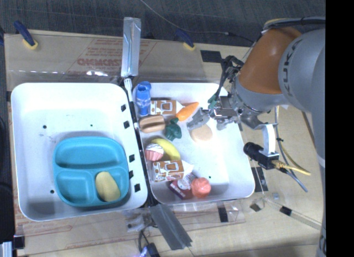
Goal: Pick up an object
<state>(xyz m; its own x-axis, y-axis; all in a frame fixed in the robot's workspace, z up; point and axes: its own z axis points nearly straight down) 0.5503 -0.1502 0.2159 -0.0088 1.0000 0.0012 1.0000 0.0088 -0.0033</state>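
My gripper point(200, 119) hangs low over the right bin point(235, 164), above a pale tan round piece point(202, 134) just beside the carrot point(187, 110). I cannot tell how it is set from this angle. If the tan piece is my target, I judge I should centre over it and drop straight, keeping off the carrot and the green piece point(173, 131). It looks nearly round, with no clear long axis. The carrot's long axis runs lower-left to upper-right.
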